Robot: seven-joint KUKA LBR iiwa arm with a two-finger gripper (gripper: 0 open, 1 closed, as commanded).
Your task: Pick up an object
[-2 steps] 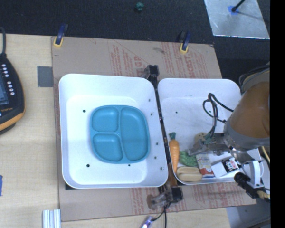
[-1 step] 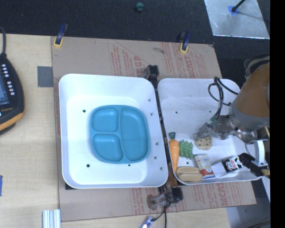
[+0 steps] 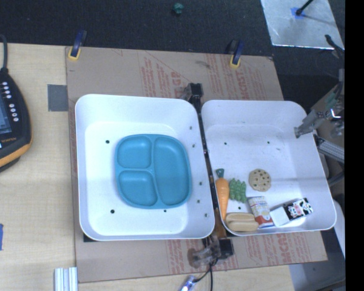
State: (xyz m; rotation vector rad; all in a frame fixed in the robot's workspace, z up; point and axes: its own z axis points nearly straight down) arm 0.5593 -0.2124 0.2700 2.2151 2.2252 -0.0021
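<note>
Two shallow white bins side by side on a cardboard sheet over the worktop (image 3: 30, 223), rims nearly touching at the middle. Left bin (image 3: 91, 162) taken up mostly by a blue divided plate (image 3: 152, 170), with a bare white margin all around it. Right bin (image 3: 261, 126) bare across its far and middle floor; objects crowded along the near wall: carrot (image 3: 221, 193) just beside the left rim, green piece (image 3: 237, 189) next to it, cookie (image 3: 259, 179) a little farther in, hot-dog bun (image 3: 241, 221), small carton (image 3: 261, 211) and black-and-white box (image 3: 294, 211) near the front right corner. Gripper (image 3: 304, 128) over the right bin's far right rim, well apart from the objects, arm reaching in from the right edge. Fingers too small and blurred to judge; nothing seen held. Orange-edged pendant (image 3: 3, 120) at far left.
</note>
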